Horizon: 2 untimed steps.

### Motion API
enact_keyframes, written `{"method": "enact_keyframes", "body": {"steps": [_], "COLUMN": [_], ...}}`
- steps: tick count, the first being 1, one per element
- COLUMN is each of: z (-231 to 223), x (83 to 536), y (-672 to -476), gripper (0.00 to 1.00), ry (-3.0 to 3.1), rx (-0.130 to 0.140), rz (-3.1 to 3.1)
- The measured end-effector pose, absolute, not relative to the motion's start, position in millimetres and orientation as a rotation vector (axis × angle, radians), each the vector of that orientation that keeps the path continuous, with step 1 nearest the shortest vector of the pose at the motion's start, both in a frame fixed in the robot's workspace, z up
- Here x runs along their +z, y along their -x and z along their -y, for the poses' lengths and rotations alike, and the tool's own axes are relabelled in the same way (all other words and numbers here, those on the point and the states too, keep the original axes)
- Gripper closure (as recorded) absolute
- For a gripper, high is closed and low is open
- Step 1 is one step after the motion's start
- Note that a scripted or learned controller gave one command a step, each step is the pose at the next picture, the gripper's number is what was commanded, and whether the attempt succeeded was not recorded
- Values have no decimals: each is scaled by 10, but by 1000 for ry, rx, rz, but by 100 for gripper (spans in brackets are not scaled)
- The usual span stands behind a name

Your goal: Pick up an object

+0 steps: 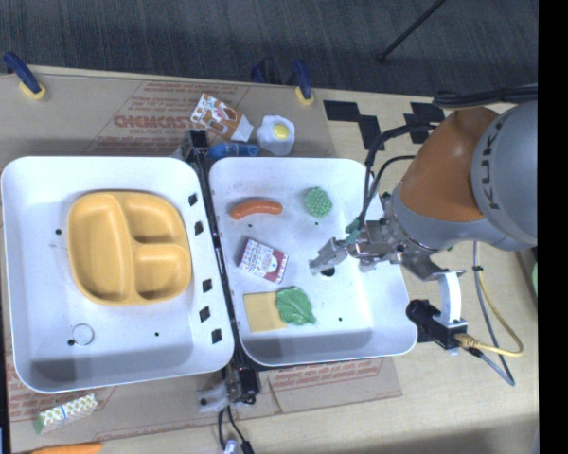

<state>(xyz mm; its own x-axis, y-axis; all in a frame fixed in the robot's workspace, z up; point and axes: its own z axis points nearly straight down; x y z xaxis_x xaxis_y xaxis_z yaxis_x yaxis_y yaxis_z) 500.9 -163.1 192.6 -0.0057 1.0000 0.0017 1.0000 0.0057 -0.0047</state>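
My gripper (328,257) hangs low over the middle of the right bin (388,324), reaching in from the right. To its left lies a red and white packet (263,260). A green leafy piece (295,305) and a yellow cheese slice (257,312) lie in front of it, near the bin's front wall. Farther back are an orange sausage (256,208) and a round green item (316,201). None of these touches the gripper.
The left bin (28,348) holds a yellow divided plate (131,246). Behind the bins on the cardboard sit a small carton (213,113), a fried-egg toy (277,133) and a blue item (233,149). A wrapped packet (66,410) lies at the front left.
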Motion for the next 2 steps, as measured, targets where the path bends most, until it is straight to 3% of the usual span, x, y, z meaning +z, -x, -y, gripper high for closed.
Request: {"method": "enact_keyframes", "body": {"steps": [1,2], "z": [1149,959], "x": [911,915], "y": [-5293,-5628], "gripper": [0,0], "ry": [2114,2482], "rx": [3,3], "rz": [2319,1920]}}
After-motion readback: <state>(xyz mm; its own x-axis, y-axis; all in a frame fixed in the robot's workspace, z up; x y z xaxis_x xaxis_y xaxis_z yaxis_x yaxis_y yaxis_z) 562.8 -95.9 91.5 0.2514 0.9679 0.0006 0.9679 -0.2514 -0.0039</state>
